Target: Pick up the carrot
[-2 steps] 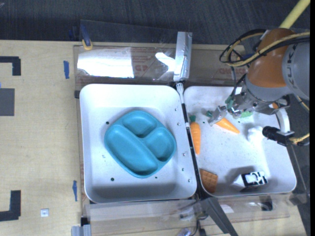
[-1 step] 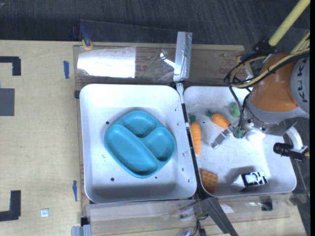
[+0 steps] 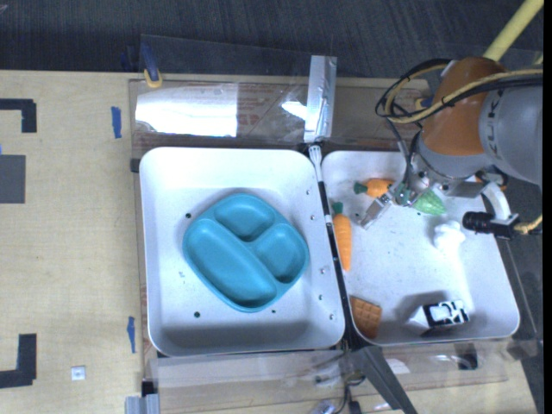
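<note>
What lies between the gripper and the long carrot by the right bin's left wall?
Bare white bin floor, in the camera view, between the gripper and the carrot.

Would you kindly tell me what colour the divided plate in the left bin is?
The divided plate is light blue, clearest in the camera view.

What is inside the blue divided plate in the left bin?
The blue divided plate shows three compartments with nothing in them. The plate lies in the left bin; the bin floor under the plate is covered.
</note>
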{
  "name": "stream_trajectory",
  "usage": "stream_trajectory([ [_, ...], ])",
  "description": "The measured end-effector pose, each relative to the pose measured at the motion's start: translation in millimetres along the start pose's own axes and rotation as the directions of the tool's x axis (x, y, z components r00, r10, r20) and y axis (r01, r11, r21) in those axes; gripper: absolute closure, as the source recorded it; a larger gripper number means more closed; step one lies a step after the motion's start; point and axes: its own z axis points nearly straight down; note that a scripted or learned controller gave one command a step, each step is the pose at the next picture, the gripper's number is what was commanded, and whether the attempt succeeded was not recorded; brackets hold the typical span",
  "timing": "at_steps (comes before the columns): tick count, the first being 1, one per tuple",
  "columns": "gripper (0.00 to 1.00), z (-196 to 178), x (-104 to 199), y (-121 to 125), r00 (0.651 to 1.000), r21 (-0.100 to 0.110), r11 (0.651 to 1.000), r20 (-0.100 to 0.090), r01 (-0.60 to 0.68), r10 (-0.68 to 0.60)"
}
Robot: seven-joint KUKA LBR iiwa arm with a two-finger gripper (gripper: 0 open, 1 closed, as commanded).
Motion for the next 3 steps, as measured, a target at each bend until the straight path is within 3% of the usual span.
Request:
stream_trajectory([
  [1, 0.0, -62.0, -58.1, -2.2, 1.0, -0.019, 1.0, 0.021, 0.019, -0.019],
  [2, 0.0, -24.2, -39.9, -15.0, 0.997, -0.039, 0.996, 0.027, -0.077, 0.078],
  [3, 0.0, -0.2, 21.2, -27.4, 0.983, -0.02, 0.983, 0.012, -0.181, 0.181],
])
